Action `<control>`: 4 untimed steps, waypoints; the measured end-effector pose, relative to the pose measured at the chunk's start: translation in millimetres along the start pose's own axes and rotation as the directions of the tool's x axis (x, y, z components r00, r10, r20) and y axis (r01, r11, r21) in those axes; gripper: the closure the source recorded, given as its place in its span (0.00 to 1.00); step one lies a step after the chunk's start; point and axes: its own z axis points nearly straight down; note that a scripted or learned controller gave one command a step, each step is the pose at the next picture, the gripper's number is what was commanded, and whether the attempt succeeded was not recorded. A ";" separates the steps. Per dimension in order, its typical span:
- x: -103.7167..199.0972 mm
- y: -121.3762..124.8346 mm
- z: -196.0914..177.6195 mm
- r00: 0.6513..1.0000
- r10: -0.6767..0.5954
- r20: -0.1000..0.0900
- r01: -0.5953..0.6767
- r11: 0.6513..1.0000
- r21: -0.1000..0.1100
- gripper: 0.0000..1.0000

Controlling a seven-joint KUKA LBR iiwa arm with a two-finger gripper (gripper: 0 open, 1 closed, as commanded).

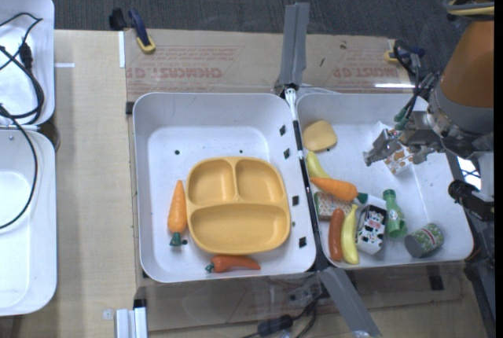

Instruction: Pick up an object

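Camera view shows us the gripper [383, 149] hanging over the upper part of the right bin [346, 103], with its dark fingers pointing toward the middle divider; we cannot tell whether they are apart or together. Just beside it on the right, a small printed packet [400, 160] lies under the wrist, partly covered, and we cannot tell whether anything touches it. Left of the gripper, near the bin's upper left corner, we see a tan potato-like piece [320, 136], apart from the tool. Below the gripper, along the bin's left and lower edges, we find a banana [315, 166], a carrot [335, 189], a red sausage [336, 233], a second banana [350, 236], a black-and-white carton [371, 229], a green bottle [393, 213] and a green can [425, 240] at the lower right corner.

We see the arm [474, 73] come in from the right edge, its orange band above the grey wrist, over the bin's right wall. Bare white floor lies between the gripper and the cluster below it.

We see in the left bin [157, 124] a yellow divided plate [238, 204] at centre, an orange carrot [178, 207] beside its left rim and a red-orange carrot [233, 263] by the lower edge; its upper half is bare.
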 end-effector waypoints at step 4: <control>-56.3 112.4 139.0 1.000 -0.006 -0.001 0.006 1.000 0.001 0.00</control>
